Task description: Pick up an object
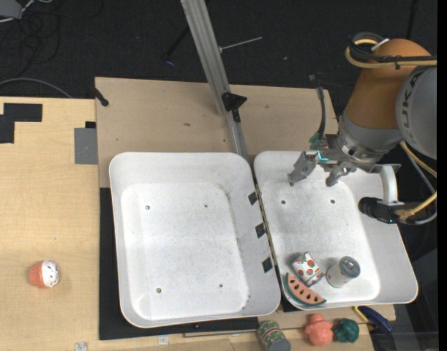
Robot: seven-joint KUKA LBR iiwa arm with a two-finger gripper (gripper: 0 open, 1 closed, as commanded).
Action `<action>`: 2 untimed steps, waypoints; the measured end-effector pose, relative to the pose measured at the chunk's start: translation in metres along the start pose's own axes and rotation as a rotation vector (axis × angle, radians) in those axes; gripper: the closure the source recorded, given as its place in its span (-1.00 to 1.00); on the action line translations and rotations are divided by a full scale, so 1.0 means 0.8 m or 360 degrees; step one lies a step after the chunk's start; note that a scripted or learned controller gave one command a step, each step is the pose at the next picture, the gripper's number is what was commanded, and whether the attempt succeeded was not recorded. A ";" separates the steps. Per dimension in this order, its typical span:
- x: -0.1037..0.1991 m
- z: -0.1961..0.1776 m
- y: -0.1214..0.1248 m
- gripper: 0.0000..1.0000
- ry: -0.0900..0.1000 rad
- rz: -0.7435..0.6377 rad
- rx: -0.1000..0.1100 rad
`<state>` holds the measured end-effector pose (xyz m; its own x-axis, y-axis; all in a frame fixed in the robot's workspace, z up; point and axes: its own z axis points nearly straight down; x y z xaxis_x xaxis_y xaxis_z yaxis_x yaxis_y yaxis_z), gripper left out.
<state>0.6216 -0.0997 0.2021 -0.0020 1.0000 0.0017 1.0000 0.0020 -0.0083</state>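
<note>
Spanning the middle and left of the frame, the counter is pale wood at left, with a brown board behind the bins.

Left bin: white, shallow, lower centre of frame. Right bin: white, touching the left bin along a shared edge marked by black clips.

Arm: grey with orange band, entering from upper right of frame, wrist above the right bin's upper part.

Metal rail: runs at a slant from top centre down to the junction of the two bins.

Gripper: over the upper part of the right bin, fingers spread apart, nothing between them.

Objects in the right bin's lower part, well apart from the gripper:
- watermelon slice, against the bottom rim
- red-and-white patterned piece, just above the slice
- small grey cylinder, just right of the patterned piece

Outside the bins, lower edge of frame: dark can, pink toy, green toy, side by side. Lower left: small orange-and-white ball alone on the pale wood.
</note>
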 end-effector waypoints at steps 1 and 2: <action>-0.001 -0.004 0.001 -1.00 -0.0001 0.0002 -0.0009; -0.003 0.075 -0.005 -1.00 -0.0001 0.0003 0.0002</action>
<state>0.6171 -0.1024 0.1418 -0.0004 1.0000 0.0012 1.0000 0.0004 -0.0096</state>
